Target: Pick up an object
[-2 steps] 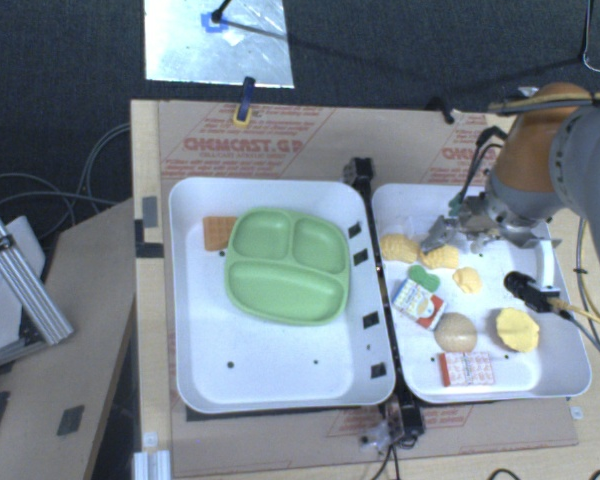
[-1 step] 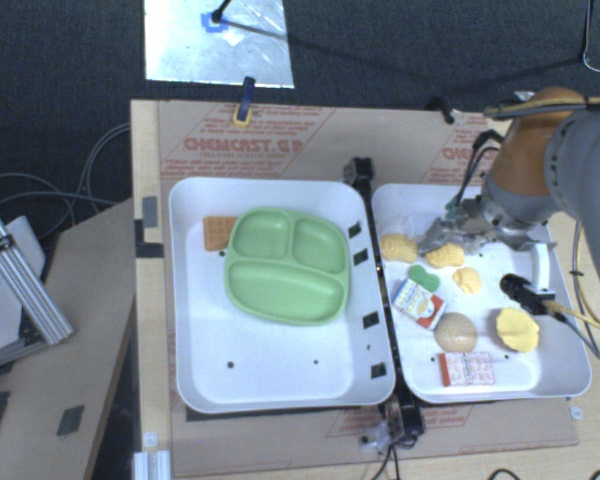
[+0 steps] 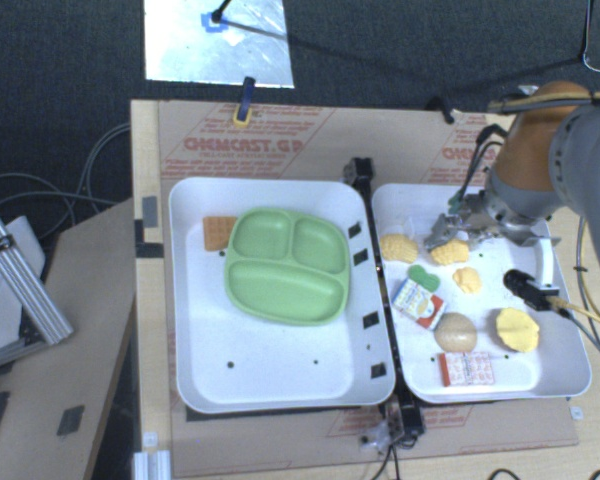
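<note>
Watching from beside the bench: the gripper [image 3: 445, 232] is down in the right bin [image 3: 570, 373], up near its far edge. It hangs right over a yellow food piece [image 3: 452, 254], which pokes out just on the near side of it. I can't tell whether the gripper is open or closed (the wrist blocks most of it from this angle), and nothing looks lifted off the bin floor.

That piece seems to be the target. It's a crowded spot, though, with a second yellow lump [image 3: 398, 247] close by toward the bin's left edge and a smaller yellow bit [image 3: 467, 280] just nearer the front.

My take on doing this well: centre squarely over the one piece, come straight down, and close across its narrow side so the neighbours don't get nudged or pinched along. It looks rounded, so I'd guess a shallow pinch lets it pop out. Go low.

The small carton [image 3: 418, 303] and the tan potato-like thing [image 3: 456, 333] sit nearer the bin's middle, out of the way.
</note>
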`<state>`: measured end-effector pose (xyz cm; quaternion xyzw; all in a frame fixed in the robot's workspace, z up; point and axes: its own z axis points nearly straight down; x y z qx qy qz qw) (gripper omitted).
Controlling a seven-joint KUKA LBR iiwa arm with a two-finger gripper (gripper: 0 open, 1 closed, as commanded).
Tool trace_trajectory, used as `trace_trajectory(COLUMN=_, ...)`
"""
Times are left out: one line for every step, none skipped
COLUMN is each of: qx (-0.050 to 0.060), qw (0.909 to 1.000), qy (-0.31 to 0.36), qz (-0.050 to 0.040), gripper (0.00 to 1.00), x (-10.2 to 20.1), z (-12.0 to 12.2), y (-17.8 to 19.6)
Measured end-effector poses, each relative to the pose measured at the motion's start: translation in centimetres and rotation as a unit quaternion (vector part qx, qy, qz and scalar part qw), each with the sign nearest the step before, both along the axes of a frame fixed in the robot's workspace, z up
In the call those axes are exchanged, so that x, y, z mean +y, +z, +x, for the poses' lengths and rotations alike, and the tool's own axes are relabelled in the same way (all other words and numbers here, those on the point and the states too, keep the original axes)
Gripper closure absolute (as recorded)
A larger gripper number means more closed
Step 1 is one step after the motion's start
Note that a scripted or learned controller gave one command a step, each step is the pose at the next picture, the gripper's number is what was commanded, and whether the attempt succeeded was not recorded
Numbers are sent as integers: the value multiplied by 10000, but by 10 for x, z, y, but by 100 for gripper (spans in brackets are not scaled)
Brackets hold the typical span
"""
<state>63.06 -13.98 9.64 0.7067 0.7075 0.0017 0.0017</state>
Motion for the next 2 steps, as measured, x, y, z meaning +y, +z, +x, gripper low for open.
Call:
trace_trajectory(qx=-17, qw=10000, qy=22, qz=-6, gripper=100, x=5, z=11, y=58)
trace_trajectory(qx=-20, qw=10000, qy=23, qz=-9, gripper=100, x=3, z=11, y=124)
